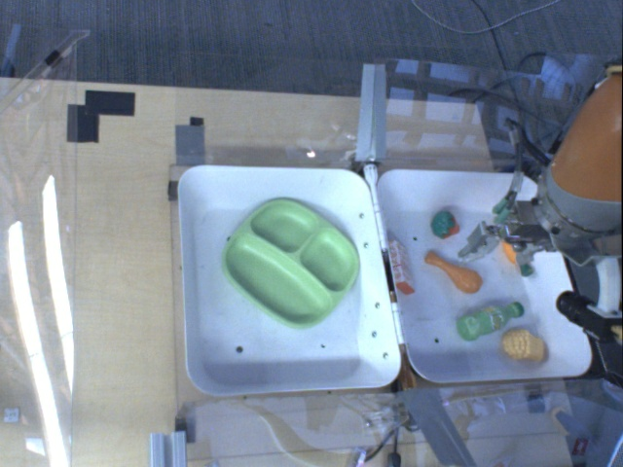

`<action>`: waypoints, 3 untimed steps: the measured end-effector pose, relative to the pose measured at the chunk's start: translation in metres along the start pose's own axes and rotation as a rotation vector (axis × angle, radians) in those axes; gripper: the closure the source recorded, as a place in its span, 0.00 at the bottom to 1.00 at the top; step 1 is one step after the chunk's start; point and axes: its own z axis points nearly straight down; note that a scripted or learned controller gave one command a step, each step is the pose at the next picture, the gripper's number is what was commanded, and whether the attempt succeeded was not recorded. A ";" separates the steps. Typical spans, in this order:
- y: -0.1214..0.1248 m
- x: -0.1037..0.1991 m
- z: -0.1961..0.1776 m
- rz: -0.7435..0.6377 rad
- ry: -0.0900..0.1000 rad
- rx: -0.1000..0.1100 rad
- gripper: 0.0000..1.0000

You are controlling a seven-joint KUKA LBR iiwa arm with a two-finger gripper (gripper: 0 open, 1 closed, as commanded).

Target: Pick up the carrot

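The carrot [508,253] is in the right bin [419,358], near its right side. Only a small orange part shows, with a bit of green top [527,269] beside it, because the wrist covers the rest. My gripper [499,249] hangs right over it and is open. One grey finger [475,244] stands left of the carrot and the other is on its right. The orange part lies in the gap between them, and I cannot tell whether either finger touches it.
The right bin also holds a teal and red ball [445,224], an orange drumstick-shaped toy [455,272], a green bottle [489,319] and a corn cob [523,344]. A green divided plate [291,260] lies in the left bin [204,358]. A small red and white packet [400,269] rests by the divider.
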 end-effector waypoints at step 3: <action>0.108 -0.048 0.140 -0.359 -0.002 -0.016 1.00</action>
